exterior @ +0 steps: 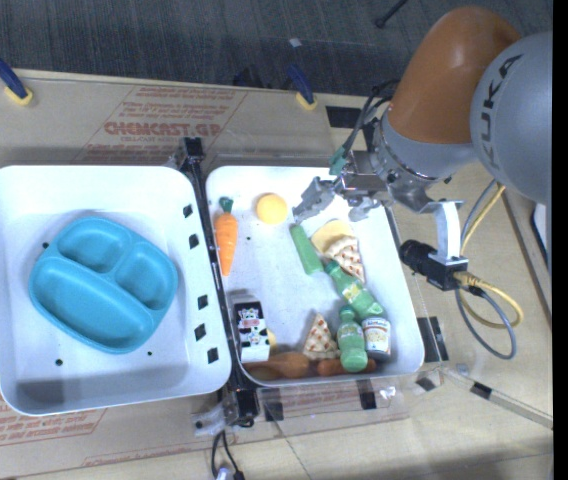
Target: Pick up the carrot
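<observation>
The carrot point(226, 242) is orange with a small green top. It lies lengthwise against the left wall of the right bin point(396, 268), green end pointing to the far side. My gripper point(337, 201) hangs over the bin's far right part, well to the right of the carrot and apart from it. Its two fingers point(311, 198) stand open with nothing between them. A yellow wedge point(330, 234) lies just below them.
A yellow lemon point(271, 207) sits between carrot and gripper. A green cucumber point(306, 250), pizza slices point(347, 260), green bottles point(352, 340), a milk carton point(251, 328) and a brown sausage point(289, 366) crowd the right bin. A blue divided plate point(104, 280) lies in the left bin point(4, 268).
</observation>
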`<control>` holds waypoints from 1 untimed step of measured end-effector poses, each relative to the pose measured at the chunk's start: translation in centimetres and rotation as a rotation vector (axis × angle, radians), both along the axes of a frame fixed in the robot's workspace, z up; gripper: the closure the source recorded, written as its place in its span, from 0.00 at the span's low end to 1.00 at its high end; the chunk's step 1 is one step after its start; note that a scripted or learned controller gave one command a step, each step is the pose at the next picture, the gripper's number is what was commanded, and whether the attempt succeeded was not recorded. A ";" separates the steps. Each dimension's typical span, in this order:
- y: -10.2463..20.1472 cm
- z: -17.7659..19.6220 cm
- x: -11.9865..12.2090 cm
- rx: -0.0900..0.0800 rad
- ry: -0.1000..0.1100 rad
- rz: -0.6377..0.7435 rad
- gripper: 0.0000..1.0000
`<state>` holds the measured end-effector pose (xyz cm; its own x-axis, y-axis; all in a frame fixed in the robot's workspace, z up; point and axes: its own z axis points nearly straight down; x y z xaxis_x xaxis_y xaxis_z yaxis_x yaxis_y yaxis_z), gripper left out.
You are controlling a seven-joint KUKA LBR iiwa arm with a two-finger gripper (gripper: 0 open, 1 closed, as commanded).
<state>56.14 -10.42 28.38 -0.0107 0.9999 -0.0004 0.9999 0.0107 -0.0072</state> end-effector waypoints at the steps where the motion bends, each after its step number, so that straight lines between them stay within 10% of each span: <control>1: 0.0 -14.3 -1.1 -0.002 0.009 -0.583 0.00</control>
<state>55.00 -10.45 14.04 0.5414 0.8407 -0.0044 0.8406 -0.5414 -0.0156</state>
